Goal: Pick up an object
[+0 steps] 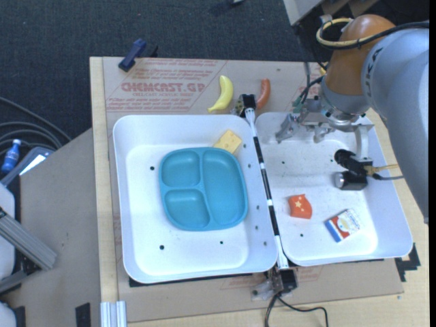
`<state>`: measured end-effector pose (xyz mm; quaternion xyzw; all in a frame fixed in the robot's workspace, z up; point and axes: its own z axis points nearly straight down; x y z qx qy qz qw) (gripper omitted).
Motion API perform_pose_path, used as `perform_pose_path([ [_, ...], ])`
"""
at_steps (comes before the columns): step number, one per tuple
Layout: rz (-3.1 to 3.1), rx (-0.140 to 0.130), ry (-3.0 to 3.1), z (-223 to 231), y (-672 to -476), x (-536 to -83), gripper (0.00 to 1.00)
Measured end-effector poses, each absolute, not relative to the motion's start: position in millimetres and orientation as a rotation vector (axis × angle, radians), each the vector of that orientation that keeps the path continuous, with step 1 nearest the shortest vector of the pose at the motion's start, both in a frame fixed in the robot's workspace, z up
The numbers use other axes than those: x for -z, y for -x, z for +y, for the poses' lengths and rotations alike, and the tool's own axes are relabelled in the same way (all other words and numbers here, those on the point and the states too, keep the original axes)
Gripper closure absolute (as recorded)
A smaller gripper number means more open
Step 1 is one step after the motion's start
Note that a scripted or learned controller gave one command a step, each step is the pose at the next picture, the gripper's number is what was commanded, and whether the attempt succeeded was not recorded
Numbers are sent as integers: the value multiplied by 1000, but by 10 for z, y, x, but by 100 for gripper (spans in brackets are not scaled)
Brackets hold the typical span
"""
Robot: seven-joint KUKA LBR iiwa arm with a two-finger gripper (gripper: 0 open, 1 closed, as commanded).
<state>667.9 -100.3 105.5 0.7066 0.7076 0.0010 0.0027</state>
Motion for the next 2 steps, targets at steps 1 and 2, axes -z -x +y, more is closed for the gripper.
perform_pose_path([
  [1, 2222, 2, -2225, -932, -6026, -842, 0],
  [2, 2221, -1, -2220, -1244, -6667, -851, 0],
])
